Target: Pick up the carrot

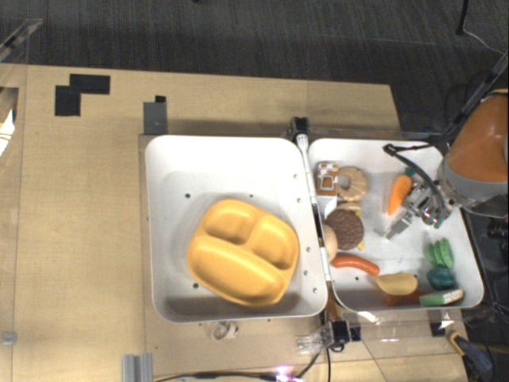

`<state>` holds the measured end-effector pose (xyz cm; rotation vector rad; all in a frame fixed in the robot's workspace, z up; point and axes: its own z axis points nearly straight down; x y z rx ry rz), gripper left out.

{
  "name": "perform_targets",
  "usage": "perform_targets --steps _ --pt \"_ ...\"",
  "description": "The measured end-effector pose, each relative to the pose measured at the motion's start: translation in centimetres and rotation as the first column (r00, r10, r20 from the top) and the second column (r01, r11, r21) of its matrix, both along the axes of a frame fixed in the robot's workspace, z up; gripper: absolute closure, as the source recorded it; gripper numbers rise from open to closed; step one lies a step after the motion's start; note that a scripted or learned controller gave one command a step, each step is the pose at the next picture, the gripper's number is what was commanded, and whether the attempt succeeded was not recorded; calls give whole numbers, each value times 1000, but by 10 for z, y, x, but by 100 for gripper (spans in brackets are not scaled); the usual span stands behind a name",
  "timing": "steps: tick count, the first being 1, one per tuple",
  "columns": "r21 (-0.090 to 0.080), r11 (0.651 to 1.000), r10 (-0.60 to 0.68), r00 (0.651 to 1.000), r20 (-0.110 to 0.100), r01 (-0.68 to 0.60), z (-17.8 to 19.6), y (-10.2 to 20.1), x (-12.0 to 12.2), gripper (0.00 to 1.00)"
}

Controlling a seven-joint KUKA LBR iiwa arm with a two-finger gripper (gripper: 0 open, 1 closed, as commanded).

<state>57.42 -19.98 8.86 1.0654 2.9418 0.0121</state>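
Nearest us the wooden worktop (71,237) meets dark carpet (238,22); we cannot tell the hand's (404,223) state beside the carrot (398,193).

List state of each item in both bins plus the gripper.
carrot: lying in right bin, beside the gripper, not held
gripper: low over right bin, just right of carrot
brown patty: flat, right bin
sausage: lying, right bin
yellow bread: resting in left bin

floor (262,30): dark grey carpet | bench (71,237): pale wood (black patches (79,92) at top-left) | light: even
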Motion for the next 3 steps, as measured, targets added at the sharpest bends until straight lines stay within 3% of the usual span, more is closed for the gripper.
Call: perform_targets --steps 1,2,3 --pt "-2 961 -276 961 -19 276 -3 -4 83 0" --pt "-12 869 -495 869 -24 494 -4 7 91 0" --pt "-1 594 -805 593 -11 805 -3 16 87 0"
